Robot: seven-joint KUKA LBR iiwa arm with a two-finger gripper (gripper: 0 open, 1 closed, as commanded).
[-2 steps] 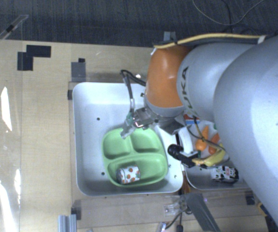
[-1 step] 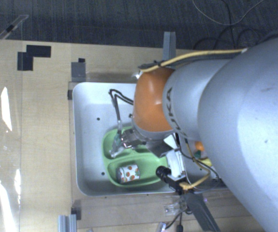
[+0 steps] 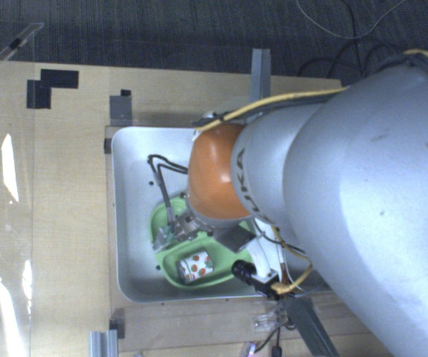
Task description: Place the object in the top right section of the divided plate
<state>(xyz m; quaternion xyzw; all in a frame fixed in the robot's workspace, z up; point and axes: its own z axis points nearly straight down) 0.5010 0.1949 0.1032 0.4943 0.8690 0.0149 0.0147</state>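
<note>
Object (image 3: 196,265), a small white can-like thing with red spots, lies on its side in a section of the green divided plate (image 3: 170,272), on the plate's lower part as the camera shows it; which section counts as top right I cannot tell. Gripper (image 3: 175,225) sits just above the object over the plate, its state hidden by the arm (image 3: 333,199). Plate rests inside the white bin (image 3: 132,199). Judged: placing looks done or nearly done, release unconfirmed.

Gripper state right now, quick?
Gripper: cannot be told; it sits over the green divided plate, with the arm covering much of it.
</note>
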